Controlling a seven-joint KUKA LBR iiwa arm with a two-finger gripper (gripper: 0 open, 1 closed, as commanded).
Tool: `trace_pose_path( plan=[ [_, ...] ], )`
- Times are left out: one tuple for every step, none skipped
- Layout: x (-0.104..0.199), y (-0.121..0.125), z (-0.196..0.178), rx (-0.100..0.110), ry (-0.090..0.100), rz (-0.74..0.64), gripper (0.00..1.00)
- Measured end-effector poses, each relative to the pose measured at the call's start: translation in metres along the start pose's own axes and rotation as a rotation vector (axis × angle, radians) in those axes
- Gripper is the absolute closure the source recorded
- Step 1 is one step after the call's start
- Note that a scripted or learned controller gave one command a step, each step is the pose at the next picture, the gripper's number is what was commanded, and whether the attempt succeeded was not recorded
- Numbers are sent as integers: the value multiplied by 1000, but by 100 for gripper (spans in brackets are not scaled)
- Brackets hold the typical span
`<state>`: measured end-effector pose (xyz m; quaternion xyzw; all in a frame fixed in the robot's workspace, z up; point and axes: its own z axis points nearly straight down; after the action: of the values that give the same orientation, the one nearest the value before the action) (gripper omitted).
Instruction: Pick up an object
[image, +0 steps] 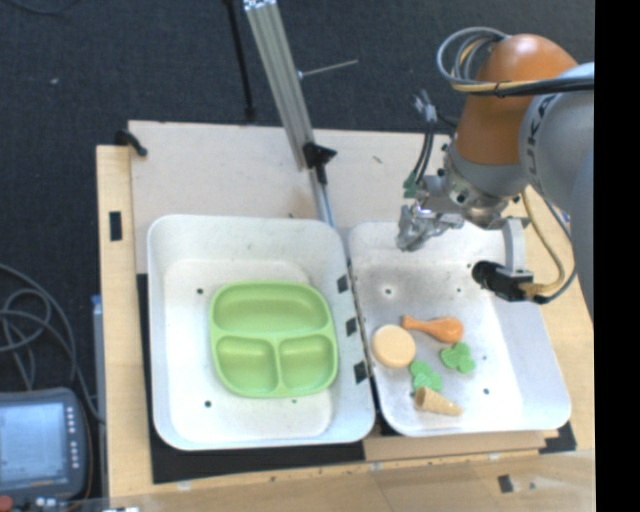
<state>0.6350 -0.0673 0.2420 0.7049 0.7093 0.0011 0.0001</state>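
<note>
Two shallow white bins are seen side by side on the bench. The left bin (175, 300) is occupied by a green divided plate (272, 338) with three compartments, lying flat near its middle. The right bin (520, 370) holds a small cluster of toy food toward its front-left part: a round tan disc (394, 347), an orange drumstick-shaped piece (436, 327) just behind it, two small green leafy pieces (459, 357) (425, 377), and a tan cone (436, 402) nearest the front edge. The pieces lie close together, some touching or nearly so; exact contact cannot be told.

The gripper (412, 236) is positioned over the rear-left corner of the right bin, well apart from the cluster. Nothing is seen between its fingers; whether the jaws are released or clenched cannot be told from this angle. The arm (505, 110) is seen entering from the right, orange band above the wrist, cables looped around it.

A slanted metal pole (285, 85) is seen behind the bins, and a grey monitor box (35, 445) at lower left on the floor
</note>
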Motion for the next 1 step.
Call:
trace_pose_path(
  plan=[
    [53,-4,-11,0,0,-2,100]
  ],
)
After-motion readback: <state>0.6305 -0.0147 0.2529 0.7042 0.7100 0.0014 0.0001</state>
